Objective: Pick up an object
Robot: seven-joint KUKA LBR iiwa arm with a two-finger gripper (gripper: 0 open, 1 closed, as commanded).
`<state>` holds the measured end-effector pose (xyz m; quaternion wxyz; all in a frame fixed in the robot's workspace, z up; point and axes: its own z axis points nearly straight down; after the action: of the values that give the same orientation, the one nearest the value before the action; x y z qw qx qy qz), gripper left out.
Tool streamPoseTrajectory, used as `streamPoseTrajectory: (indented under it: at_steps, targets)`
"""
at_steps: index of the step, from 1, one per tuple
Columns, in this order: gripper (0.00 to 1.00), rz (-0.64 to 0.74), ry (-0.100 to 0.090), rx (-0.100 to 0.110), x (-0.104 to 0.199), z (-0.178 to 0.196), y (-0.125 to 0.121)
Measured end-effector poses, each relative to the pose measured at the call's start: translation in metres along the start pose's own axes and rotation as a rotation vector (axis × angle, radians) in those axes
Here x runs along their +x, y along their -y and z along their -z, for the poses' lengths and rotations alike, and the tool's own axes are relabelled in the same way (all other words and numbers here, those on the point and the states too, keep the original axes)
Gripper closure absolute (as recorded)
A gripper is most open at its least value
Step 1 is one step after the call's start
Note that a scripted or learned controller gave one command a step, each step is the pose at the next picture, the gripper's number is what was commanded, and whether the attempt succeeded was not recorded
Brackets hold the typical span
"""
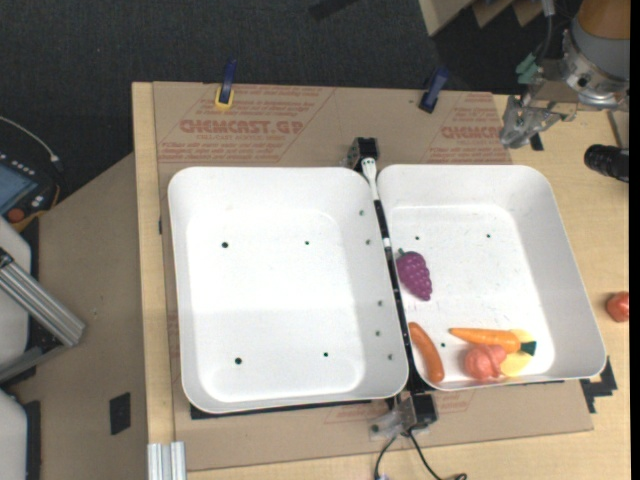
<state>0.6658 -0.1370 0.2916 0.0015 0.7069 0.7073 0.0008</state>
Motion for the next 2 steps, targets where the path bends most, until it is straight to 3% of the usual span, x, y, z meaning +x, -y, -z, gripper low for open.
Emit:
streamPoseTrajectory:
  at_steps: [1, 2]
  targets:
    - [1.00, 0.000, 0.001, -0.006, 0.006, 0.085, 0.030]
    - [1.00, 0.003, 0.000, -0.008, 0.031, 0.155, 0.054]
